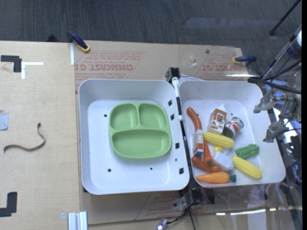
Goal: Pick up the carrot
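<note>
Rightward, the end effector (pixel 275 117) hangs over the bin rim (pixel 276 152) (grip state unclear); carrot (pixel 214 178) well apart.

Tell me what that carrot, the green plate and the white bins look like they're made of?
The carrot looks like moulded toy plastic: even orange, smooth, slightly glossy, with a green stub end. The green plate seems matte plastic, one uniform colour with rounded moulded dividers. The white bins look like thin formed plastic, judging by their rounded corners and soft sheen, though painted metal can't be ruled out.
</note>
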### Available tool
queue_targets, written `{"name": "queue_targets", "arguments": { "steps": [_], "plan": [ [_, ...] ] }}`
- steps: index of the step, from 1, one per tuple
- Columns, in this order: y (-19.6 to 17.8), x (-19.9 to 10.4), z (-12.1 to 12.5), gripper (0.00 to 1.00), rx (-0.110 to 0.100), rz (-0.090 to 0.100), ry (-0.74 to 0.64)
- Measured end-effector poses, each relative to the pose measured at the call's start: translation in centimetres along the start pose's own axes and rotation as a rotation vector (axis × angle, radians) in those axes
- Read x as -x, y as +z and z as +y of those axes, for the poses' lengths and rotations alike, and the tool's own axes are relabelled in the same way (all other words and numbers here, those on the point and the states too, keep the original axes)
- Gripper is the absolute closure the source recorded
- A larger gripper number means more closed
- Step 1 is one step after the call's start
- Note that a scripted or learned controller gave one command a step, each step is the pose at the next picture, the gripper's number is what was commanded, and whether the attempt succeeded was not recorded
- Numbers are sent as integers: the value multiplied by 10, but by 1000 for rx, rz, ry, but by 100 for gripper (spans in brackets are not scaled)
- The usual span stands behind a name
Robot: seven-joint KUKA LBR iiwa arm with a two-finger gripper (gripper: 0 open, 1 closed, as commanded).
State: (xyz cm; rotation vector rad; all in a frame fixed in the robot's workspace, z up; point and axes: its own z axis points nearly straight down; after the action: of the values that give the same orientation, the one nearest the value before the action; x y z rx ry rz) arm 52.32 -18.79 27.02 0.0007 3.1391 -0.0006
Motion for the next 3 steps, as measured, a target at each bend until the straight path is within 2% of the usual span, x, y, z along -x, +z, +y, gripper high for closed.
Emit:
{"name": "queue_targets", "arguments": {
  "steps": [1,2,3],
  "plan": [
    [-65,-43,35,0,0,-4,-462],
    [113,-26,66,0,2,1,-437],
    [178,-13,96,0,2,-1,-373]
  ]
}}
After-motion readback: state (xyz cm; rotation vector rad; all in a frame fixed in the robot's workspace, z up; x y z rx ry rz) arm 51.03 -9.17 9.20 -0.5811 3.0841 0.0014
